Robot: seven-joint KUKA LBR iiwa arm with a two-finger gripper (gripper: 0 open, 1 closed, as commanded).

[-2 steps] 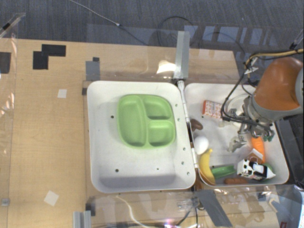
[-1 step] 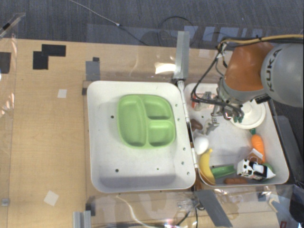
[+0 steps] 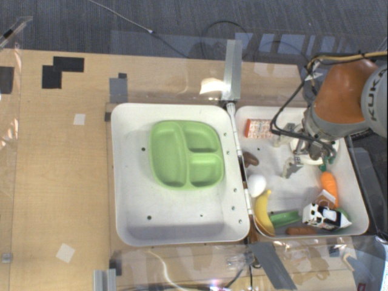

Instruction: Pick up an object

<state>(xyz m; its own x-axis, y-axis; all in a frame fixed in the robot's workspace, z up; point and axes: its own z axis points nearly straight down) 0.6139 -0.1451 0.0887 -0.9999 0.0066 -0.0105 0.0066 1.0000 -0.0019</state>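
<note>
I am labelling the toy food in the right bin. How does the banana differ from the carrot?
The banana is yellow and curved; the carrot is orange and straight. The banana lies against the bin's left wall, beside a white egg; the carrot lies toward the right side, below the gripper. Both lie flat in the right bin.

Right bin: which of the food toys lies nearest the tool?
The carrot. It lies just below and right of the tool, orange with a green top. The egg, banana and cow all sit farther off, toward the bin's lower part.
</note>
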